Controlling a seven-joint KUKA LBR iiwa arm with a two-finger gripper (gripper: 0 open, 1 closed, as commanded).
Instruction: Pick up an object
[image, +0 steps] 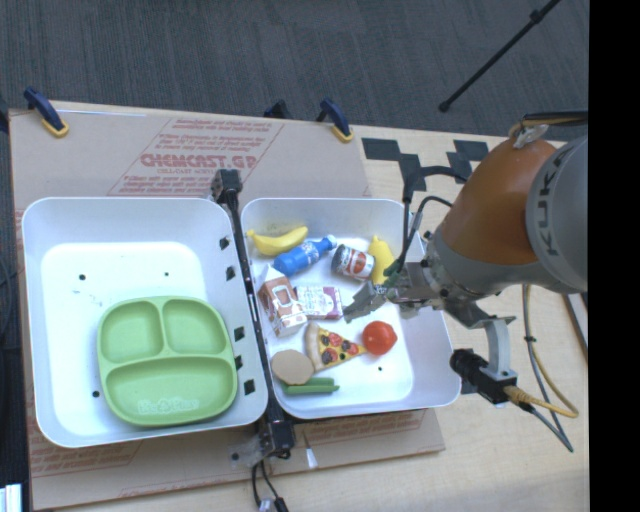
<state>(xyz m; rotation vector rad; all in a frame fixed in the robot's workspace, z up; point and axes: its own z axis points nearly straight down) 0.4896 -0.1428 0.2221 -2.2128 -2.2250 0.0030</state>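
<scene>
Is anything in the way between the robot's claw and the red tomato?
Nothing visible blocks it. The gripper sits in the right bin, just above-left of the red tomato, with bare white floor between them. The pizza slice lies left of the tomato, off to the side.

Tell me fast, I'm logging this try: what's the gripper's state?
Gripper: above the right bin, near the tomato; open or shut cannot be told.
</scene>
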